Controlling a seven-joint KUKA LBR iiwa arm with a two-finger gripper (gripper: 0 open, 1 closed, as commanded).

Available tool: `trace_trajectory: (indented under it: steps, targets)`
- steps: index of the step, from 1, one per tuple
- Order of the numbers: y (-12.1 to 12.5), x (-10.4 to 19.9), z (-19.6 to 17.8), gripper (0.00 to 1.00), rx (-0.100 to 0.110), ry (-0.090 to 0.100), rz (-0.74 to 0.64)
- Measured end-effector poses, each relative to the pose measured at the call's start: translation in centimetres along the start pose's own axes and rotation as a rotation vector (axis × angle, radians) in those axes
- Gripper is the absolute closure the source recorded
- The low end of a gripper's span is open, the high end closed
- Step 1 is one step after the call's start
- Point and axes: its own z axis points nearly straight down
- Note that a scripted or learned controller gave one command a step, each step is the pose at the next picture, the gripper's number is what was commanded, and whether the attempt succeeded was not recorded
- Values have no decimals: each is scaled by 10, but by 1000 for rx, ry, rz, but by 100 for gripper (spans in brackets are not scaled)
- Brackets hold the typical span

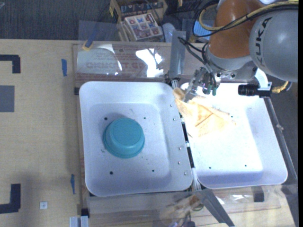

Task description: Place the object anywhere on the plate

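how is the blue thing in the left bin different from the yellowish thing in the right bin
The blue dish is round, solid teal and looks upside down, standing raised off the floor of the left bin; the yellowish sheet is flat, irregular and pale tan. The dish sits alone near its bin's middle, while the sheet lies at the right bin's upper left corner, under the gripper. Both rest on white bin floors.

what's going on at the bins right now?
The KUKA arm reaches in from the right, its gripper low over the far-left corner of the right bin. A flat tan, triangular object lies in that bin just below the gripper; whether it's gripped can't be told. A teal round dish sits alone in the left bin.
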Motion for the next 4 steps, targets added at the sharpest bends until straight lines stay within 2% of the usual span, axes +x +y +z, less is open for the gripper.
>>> trace_trajectory:
  steps: [1, 2, 4]
  targets:
    - [-1, -3, -40, 100, -1, -5, 5]
    - [23, 48, -48, 100, 0, 0, -394]
    - [61, 145, -39, 100, 0, 1, -424]
